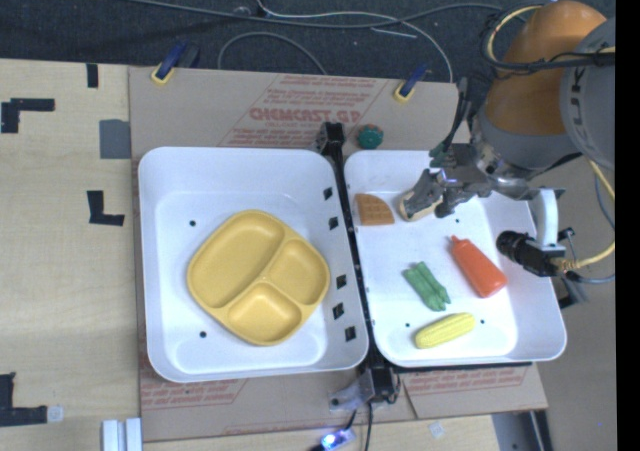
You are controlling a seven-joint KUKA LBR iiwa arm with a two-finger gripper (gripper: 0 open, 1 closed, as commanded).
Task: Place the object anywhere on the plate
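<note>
At far left, pale bench top point(60, 269) with black marks, and on it a sheet of brown cardboard point(290, 109) printed in red, pinned along the back edge by two blue and yellow clamps point(172, 63). On the cardboard, the left bin point(160, 179), white and shallow. Inside it, a yellow plate point(258, 277) with three compartments, flat on the bin floor and turned at an angle to the bin walls. Between the two bins, a black strip of clips point(345, 239) along the shared edge. Just behind the bins, near that strip, a small teal thing point(371, 136) on the cardboard, too small to name. Next, the right bin point(530, 344), with four toy foods on its floor, all apart from the plate. Near the bin's back left corner, a brown slice point(374, 210), close to the dividing edge. Just right of the slice, the claw point(420, 204), low over the bin floor, close beside the slice; contact not clear, and no telling whether open or closed. Nearer the front, a green pod point(427, 285) at a slant in mid-bin. To its right, an orange carrot point(476, 266), also slanted, close to the pod but apart. In front of both, a yellow corn cob point(444, 330) near the front wall. Behind the claw, toward the upper right, the grey arm point(600, 89) with its orange band and looped cables.
</note>
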